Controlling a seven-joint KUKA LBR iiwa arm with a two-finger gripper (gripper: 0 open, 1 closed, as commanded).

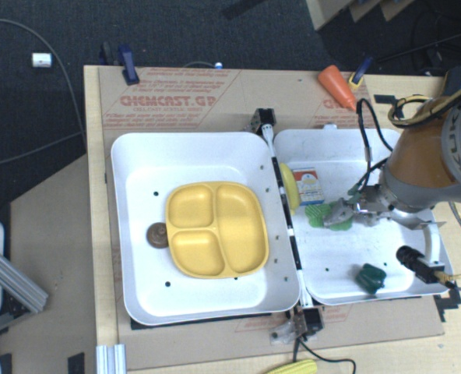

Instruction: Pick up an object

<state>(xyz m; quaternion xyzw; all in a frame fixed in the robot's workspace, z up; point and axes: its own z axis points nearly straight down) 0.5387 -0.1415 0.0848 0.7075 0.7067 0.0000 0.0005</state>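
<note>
The arm reaches in from the right, its claw (pixel 341 213) low in the right bin (pixel 332 142), right at a green object (pixel 318 216). I cannot tell whether the claw is apart or together, or whether it grips anything. This looks like the grasp step; next it would need to close firmly and lift straight up. The right bin also holds a red and white packet (pixel 308 184), a yellow piece (pixel 290 187) by the divider and a dark green block (pixel 371 277) near the front. The left bin (pixel 137 158) holds a yellow sectioned tray (pixel 215 231) with a brown disc (pixel 157 235) touching its left edge.
</note>
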